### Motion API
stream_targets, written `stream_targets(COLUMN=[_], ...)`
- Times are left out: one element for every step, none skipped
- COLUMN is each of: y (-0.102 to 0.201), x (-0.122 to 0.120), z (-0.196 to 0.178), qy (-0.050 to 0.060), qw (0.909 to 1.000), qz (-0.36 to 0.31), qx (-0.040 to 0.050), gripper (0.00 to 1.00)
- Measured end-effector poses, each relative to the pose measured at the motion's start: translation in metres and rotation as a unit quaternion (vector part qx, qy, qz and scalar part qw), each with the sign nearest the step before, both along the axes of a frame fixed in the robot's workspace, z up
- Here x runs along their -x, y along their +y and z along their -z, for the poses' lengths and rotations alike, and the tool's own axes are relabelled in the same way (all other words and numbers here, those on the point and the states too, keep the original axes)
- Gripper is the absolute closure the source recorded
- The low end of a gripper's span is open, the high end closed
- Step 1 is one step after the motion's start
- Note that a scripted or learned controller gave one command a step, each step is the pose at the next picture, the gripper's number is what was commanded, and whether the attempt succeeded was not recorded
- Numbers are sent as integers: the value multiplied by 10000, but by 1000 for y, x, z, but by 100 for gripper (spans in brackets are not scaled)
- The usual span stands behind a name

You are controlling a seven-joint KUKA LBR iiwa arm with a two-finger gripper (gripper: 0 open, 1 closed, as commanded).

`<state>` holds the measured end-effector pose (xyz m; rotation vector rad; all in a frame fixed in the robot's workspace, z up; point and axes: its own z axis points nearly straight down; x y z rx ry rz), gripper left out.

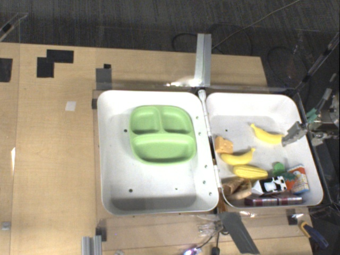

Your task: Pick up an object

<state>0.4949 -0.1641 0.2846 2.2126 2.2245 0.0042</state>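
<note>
Nearest the lower right of the frame, a cow-patterned toy (274, 184), a dark marker (276, 200), two yellow bananas (237, 156) and small toys are seen lying untouched in the right bin (249, 106); no writing can be read. Farther up, a third banana (266, 135) lies just beside the gripper (293, 134) at the right edge, nothing is held, whether its fingers are wide or narrow cannot be told, and the pick is judged not yet made. A green divided plate (162, 133) rests in the left bin (114, 158).

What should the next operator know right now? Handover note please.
Tool: at the right bin's right edge, beside the upper banana; nothing visibly held, finger state unclear.
Right bin: two more bananas, an orange wedge, and mixed small items along the front wall.
Left bin: green divided plate.
Done: nothing picked.
Left: grasp and lift one object.
</note>
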Motion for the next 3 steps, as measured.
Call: stream_targets(y=[15, -23, -23], x=[-57, -32, -32], z=[106, 79, 79], qy=[10, -11, -10], qw=[9992, 9652, 9652], qz=[-399, -2615, -2615], qx=[-3, 18, 17], gripper=[0, 0, 0])
